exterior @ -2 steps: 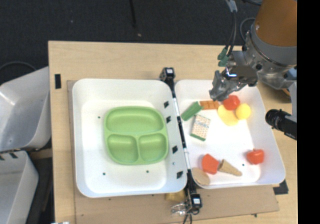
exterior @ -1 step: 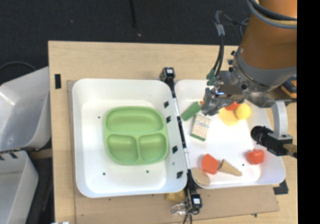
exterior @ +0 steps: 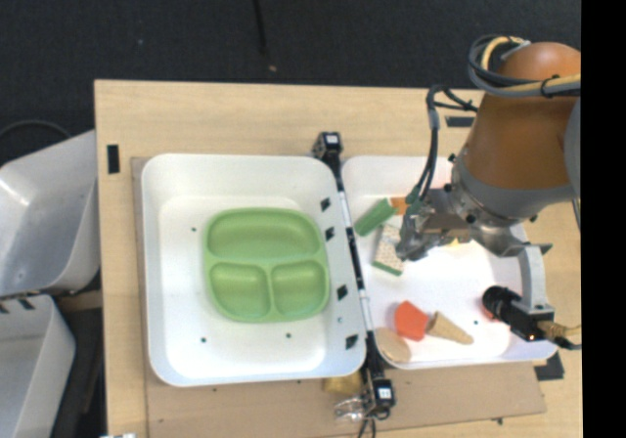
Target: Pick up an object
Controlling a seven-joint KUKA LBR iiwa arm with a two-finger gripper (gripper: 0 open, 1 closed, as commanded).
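Bins stand side by side on the pale wooden bench [exterior: 117,113], and the divided green plate [exterior: 266,263] serves as the marker for everything else. The left bin [exterior: 156,270] has the plate lying flat near its middle, with one long compartment toward the far side and two smaller ones toward the near side. Right of the plate, across the rims where the bins meet, the right bin [exterior: 455,280] begins, and the objects to pick from lie there. Just past those rims, level with the plate's far edge, lies a green block [exterior: 373,219], set at a slant. Right of the plate and level with its middle lies a pale card [exterior: 387,256] with a dark green strip along its near end. Nearer to the viewer than the plate's near edge, a flat tan disc [exterior: 393,347] rests in the right bin's near left corner. A small orange piece [exterior: 398,202] sits just beyond the green block, on the side away from the plate. A red-orange wedge [exterior: 411,321] lies right of the plate's near edge, just beside a tan cone [exterior: 452,329] that lies farther from the plate. The gripper [exterior: 415,239] hangs right of the plate, level with its middle, low over the pale card's right edge and near the green block; whether it is spread or pressed together cannot be told. The grey and orange arm [exterior: 514,148] rises behind it, well apart from the plate.
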